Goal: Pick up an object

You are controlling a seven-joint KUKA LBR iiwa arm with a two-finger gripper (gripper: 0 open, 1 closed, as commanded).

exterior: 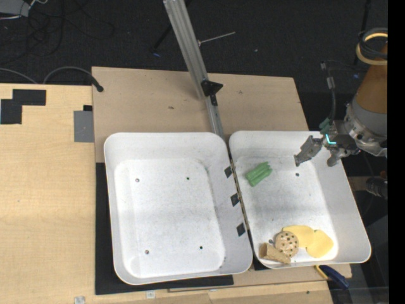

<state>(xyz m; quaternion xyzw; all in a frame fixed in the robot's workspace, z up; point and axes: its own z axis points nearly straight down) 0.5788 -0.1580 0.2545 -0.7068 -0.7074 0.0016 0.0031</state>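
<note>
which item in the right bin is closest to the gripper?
The green ridged piece, upper left in the right bin. The yellow pieces and cookie sit far from the gripper, at the bin's near edge.

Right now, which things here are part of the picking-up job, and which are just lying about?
Part of the job: gripper, green block, yellow pieces, cookie, right bin.

Just lying about: left bin, metal rail, cables.

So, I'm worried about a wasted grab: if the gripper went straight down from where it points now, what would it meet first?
Probably bare floor of the right bin. The gripper hangs right of the green block; depth is unclear.
</note>
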